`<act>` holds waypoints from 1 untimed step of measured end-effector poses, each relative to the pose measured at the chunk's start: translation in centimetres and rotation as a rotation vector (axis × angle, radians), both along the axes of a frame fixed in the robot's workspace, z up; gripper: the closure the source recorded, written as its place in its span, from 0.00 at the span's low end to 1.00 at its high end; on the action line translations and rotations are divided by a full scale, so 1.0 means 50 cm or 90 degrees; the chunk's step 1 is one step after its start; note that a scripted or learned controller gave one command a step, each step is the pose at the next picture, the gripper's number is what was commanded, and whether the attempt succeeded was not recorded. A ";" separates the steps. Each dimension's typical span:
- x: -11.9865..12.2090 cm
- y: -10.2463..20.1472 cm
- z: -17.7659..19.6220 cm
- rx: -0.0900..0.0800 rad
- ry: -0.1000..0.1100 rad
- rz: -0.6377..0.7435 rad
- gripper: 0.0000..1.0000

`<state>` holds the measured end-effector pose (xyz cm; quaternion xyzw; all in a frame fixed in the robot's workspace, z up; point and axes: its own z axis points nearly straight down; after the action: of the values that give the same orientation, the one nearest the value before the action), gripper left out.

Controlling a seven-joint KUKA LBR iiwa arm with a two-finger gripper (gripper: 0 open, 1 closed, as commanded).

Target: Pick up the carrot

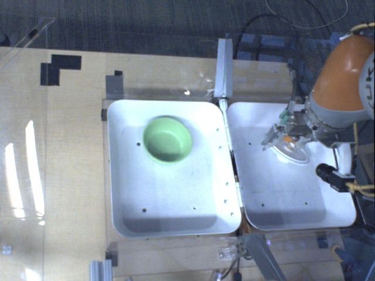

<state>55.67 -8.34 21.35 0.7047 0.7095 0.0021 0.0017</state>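
A small orange patch of the carrot (289,138) shows in the right bin (263,186), near its far right part, mostly hidden under the gripper. My gripper (287,138) hangs low directly over the carrot, at the end of the grey arm with the orange band (343,75) reaching in from the right. A pale shadow lies on the bin floor just in front of the gripper. Whether the carrot rests on the floor or is lifted is unclear.
A green bowl (167,139) sits in the far half of the left bin (170,209). A raised divider (231,157) separates the two bins. A black part of the arm (331,177) sticks out over the right bin's right side.
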 end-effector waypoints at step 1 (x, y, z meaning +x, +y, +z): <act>0.045 -0.086 0.107 -0.001 -0.002 -0.047 0.00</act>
<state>57.91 -12.65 26.70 0.7305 0.6829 0.0025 0.0034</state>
